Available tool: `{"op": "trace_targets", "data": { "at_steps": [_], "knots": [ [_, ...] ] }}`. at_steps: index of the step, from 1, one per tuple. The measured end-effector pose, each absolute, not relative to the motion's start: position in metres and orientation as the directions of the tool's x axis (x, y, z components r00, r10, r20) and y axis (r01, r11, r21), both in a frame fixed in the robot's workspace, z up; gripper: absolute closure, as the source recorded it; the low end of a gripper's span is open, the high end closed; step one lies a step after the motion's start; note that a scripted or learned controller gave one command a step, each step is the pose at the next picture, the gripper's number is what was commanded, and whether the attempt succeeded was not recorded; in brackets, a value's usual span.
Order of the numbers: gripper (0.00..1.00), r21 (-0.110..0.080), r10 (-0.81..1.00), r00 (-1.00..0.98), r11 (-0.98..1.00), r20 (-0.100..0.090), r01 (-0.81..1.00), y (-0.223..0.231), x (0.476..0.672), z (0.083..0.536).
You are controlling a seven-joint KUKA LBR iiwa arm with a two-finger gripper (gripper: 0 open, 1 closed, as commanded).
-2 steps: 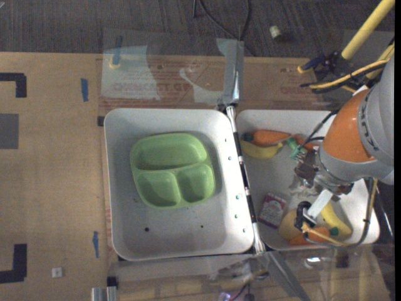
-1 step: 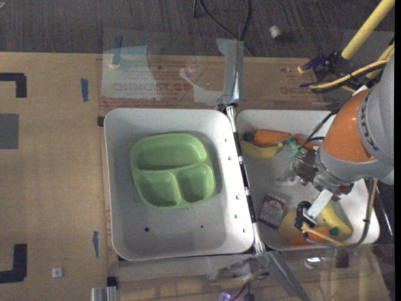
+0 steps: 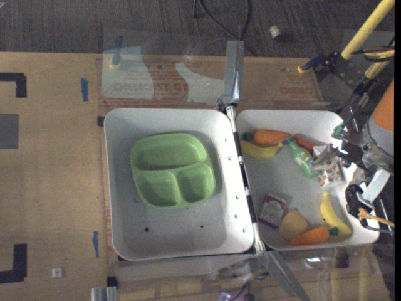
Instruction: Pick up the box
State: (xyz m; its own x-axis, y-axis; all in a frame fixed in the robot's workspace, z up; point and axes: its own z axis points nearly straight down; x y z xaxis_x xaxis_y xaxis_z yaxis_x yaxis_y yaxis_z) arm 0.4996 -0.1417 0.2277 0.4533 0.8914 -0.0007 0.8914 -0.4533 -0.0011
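A small dark red box [image 3: 273,209] lies flat on the floor of the right bin [image 3: 285,119], near its front left. The arm comes in from the right edge, and my gripper [image 3: 328,159] hangs over the bin's right middle, well to the right of and behind the red box. Directly beneath the gripper lies a small white and red packet [image 3: 331,175]; whether the gripper touches it is unclear.
The right bin also holds a carrot [image 3: 270,137] and a banana [image 3: 260,149] at the back, a green bottle [image 3: 301,158], a yellow lump [image 3: 292,222], another carrot [image 3: 310,235] and a banana [image 3: 332,215] at the front. A green divided plate [image 3: 173,170] lies in the left bin [image 3: 119,187].
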Motion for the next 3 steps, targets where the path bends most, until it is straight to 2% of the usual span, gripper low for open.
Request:
{"op": "trace_targets", "data": {
  "at_steps": [1,2,3],
  "knots": [
    [0.00,-0.005,0.829,0.560,-0.560,-0.001,0.829,-0.074,0.479,0.183],
    [1.00,-0.006,0.828,0.560,-0.560,-0.002,0.828,-0.074,0.479,0.193],
    [1.00,-0.001,0.801,0.599,-0.599,-0.001,0.801,-0.103,0.563,0.246]
  ]
}}
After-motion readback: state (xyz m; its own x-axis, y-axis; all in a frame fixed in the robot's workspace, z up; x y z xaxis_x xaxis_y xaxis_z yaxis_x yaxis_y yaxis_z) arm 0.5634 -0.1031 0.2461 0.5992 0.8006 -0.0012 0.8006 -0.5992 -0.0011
